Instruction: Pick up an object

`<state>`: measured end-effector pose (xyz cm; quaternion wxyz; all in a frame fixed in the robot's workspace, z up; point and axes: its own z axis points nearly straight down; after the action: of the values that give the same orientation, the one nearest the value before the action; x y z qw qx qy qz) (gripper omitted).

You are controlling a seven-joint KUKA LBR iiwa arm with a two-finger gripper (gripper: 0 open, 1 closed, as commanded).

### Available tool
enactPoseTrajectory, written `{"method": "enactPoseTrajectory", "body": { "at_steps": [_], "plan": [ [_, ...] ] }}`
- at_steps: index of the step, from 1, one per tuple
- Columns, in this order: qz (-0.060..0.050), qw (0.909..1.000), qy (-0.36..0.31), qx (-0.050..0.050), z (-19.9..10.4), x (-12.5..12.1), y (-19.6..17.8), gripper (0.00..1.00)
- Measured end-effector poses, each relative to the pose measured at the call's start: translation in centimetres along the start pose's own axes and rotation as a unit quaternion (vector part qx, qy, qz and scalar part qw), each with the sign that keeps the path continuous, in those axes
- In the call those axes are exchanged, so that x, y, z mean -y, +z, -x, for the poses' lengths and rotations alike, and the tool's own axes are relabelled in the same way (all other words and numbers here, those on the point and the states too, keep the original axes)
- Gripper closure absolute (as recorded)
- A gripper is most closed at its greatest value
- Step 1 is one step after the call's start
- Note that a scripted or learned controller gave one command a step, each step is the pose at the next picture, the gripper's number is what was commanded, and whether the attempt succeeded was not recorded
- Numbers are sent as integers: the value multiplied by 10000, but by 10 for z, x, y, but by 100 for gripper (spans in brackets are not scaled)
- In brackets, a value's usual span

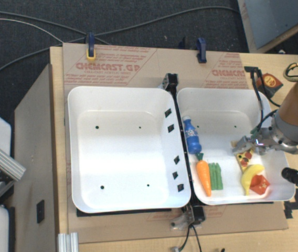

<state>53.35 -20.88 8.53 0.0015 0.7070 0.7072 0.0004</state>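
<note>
The right bin [217,101] holds several toy foods. A blue bottle [192,136] lies against its left wall, with an orange carrot [204,177] and a green vegetable [215,175] side by side below it. A pizza slice [244,160], a yellow banana [249,175] and a red piece [259,185] sit near the front right corner. My gripper [245,143] hangs low over the right bin, just above the pizza slice, and I see nothing held in it.
The left bin [120,148] stands beside the right one, with a black divider [178,140] between them. The grey arm with its orange band [297,106] covers the right bin's right wall. Clamps and cables lie along the bench's back edge.
</note>
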Motion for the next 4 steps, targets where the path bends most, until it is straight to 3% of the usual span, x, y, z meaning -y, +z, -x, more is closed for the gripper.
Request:
{"method": "enactPoseTrajectory", "body": {
  "at_steps": [1, 2, 3, 4],
  "plan": [
    [5, 10000, -2, -6, -1, 0, -11, 100],
    [19, 10000, -54, -20, -88, -40, -45, 100],
    [18, 10000, -73, -40, -214, -42, -103, 100],
    [10, 10000, 36, 8, -125, -20, -148, 100]
  ]
}}
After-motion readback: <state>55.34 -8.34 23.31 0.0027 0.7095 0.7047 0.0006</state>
